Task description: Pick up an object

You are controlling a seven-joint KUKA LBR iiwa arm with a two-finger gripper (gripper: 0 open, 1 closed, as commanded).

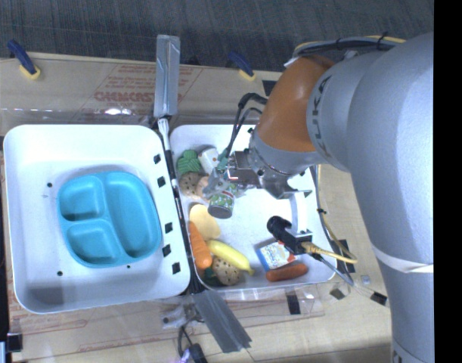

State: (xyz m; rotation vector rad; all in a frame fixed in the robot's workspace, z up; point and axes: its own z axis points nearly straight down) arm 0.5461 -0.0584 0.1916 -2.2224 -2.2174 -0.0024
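Looming grey arm [382, 180] fills the right side; its gripper [224, 178] hangs low in the right bin [310, 203], jaws seemingly clamped on a small cup [221, 203] beside the cookie [189, 183]; best lifted straight, slowly, clear of banana [231, 255].

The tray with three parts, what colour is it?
The divided tray is light blue, seen in the camera view.

Bulky grey arm [382, 172], orange band [291, 112] above the wrist, black cables, dark lettering, metallic gripper [224, 181]
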